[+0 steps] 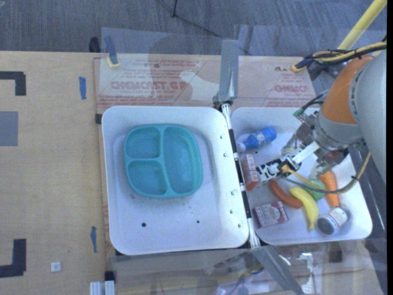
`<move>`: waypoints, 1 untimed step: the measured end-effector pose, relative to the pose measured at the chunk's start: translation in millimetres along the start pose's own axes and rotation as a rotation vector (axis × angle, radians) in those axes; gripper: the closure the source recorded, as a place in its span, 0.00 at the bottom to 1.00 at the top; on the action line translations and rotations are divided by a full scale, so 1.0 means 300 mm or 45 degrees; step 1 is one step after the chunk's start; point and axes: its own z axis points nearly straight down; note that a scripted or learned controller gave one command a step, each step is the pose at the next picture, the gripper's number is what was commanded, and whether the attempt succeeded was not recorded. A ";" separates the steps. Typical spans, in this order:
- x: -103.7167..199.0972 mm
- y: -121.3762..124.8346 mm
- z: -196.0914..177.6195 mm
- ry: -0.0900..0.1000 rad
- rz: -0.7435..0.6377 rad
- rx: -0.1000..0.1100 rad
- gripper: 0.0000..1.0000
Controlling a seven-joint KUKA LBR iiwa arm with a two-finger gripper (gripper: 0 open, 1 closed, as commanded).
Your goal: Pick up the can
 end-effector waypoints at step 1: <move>0.005 0.097 0.036 0.001 -0.159 -0.006 0.00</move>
